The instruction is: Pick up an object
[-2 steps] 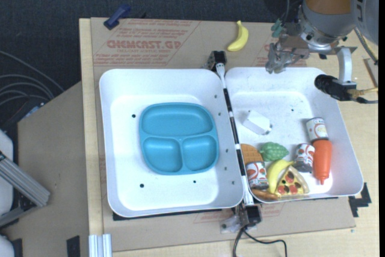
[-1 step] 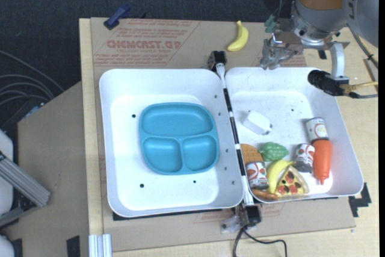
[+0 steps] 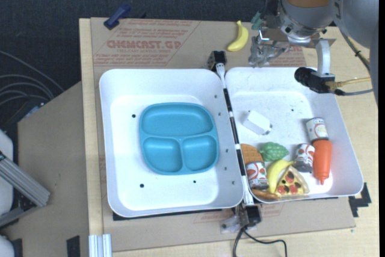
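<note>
1. The metal two-finger claw [image 3: 263,52] hangs below the grey arm's orange band, above the far rim of the right-hand shallow white bin [image 3: 283,84], with nothing between its fingers; whether they stand apart or together I cannot tell, as they are small and blurred against the cardboard
2. No object is held yet, so the pick is, by my judgement, not begun
3. The nearest candidate inside that bin is the small white rectangular block [image 3: 257,122]: it lies toward the near side from the claw, almost straight below it in the view, alone on bare bin floor, its long axis slanting from upper left to lower right
4. The other objects crowd the near right corner, well apart from the claw: a tall orange plastic carrot [image 3: 323,161] with its long axis running near to far, a green leafy toy [image 3: 274,150], a yellow toy banana [image 3: 277,171] lying across a toy pizza slice [image 3: 290,182], a tan bread-like piece [image 3: 251,154], and small printed cans
5. Cans counted: three, one beside the carrot's top [image 3: 315,127], one left of the carrot [image 3: 304,156], one at the near left of the heap [image 3: 257,175]
6. Bananas counted: two, the second yellow banana [image 3: 239,38] lying outside the bins on the cardboard-covered surface [image 3: 150,45], just left of the claw
7. Bins counted: two; the left white bin [image 3: 120,99] holds one light-blue three-compartment plastic tray [image 3: 178,136]
8. One black cylindrical part [image 3: 313,79] juts over the right bin's far rim
</note>
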{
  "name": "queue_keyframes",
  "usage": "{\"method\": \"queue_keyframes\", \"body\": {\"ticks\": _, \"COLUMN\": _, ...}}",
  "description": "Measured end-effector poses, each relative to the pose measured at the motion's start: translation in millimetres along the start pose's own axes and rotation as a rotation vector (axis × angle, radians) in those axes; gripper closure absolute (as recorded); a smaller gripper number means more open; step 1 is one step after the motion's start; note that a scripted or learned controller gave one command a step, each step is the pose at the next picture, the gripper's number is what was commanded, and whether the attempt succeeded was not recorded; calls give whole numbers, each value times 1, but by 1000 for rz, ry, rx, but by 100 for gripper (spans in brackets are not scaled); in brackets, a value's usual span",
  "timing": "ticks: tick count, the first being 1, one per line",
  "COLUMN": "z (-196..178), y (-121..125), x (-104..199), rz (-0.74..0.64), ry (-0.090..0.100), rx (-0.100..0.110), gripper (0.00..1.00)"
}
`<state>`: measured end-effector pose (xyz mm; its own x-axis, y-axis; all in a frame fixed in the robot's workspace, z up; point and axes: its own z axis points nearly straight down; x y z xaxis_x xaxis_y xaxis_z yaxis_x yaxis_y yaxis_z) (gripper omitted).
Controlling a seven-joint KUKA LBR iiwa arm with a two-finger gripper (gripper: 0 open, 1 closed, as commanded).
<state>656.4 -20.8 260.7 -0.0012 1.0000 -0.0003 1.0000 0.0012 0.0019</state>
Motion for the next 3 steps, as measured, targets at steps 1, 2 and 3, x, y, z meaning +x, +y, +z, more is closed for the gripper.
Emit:
{"method": "queue_keyframes", "body": {"ticks": 1, "z": -1, "y": -13, "x": 2, "rz": 2, "ry": 0, "rx": 4, "gripper": 100}}
{"method": "queue_keyframes", "body": {"ticks": 2, "z": 1, "y": 7, "x": 16, "rz": 0, "ry": 0, "rx": 0, "gripper": 100}}
{"method": "queue_keyframes", "body": {"ticks": 3, "z": 40, "y": -62, "x": -11, "rz": 2, "ry": 0, "rx": 5, "gripper": 100}}
